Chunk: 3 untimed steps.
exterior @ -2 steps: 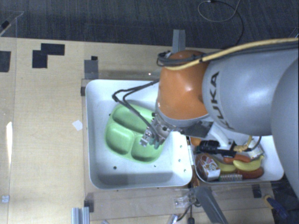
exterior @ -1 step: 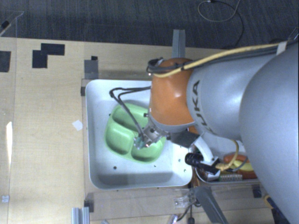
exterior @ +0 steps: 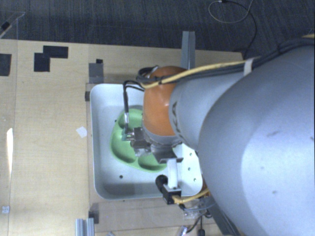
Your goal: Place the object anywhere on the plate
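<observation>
The grey arm (exterior: 256, 146) comes in from the right and covers most of the right half of the scene; its orange band (exterior: 158, 107) sits above the wrist, over the white bin (exterior: 101, 132); a yellow cable (exterior: 206, 69) runs along the arm toward the band; the bin lies on the wooden tabletop (exterior: 44, 141), and its left wall and near left corner are bare; inside the bin a green plate (exterior: 119, 144) lies flat on the floor, seen on the left side of the wrist, with its right part hidden under the arm; the wrist is directly over the plate; whether the jaws are wide, narrow or holding anything I cannot tell, because the wrist hides them; the object to place I cannot make out; black square marks (exterior: 47, 58) are on the far left of the tabletop; a thin black wire (exterior: 231, 11) lies on the dark floor at the far side.
</observation>
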Motion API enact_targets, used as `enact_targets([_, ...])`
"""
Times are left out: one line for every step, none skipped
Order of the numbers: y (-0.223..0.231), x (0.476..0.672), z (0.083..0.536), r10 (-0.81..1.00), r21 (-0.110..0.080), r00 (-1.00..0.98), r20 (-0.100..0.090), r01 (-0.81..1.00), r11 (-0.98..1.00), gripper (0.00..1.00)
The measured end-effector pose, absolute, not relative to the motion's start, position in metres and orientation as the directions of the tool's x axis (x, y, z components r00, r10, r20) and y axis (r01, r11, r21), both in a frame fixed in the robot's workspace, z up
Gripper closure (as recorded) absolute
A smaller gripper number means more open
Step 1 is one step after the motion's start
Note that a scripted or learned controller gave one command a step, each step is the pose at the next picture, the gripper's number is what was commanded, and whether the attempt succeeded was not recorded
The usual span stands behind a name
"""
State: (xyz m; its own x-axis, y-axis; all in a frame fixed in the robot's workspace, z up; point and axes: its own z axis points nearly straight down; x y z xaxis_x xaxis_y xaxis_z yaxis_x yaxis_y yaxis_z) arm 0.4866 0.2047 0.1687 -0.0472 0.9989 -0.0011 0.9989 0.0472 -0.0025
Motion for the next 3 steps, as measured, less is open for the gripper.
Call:
enact_targets([0.115, 0.525, 0.149, 0.978, -0.001, -0.209, 0.000, 0.978, 0.209, 1.00])
enact_targets([0.130, 0.530, 0.127, 0.995, 0.001, -0.100, 0.002, 0.995, 0.100, 1.00])
enact_targets([0.182, 0.545, 0.109, 0.999, 0.051, 0.029, 0.015, 0.998, -0.029, 1.00])
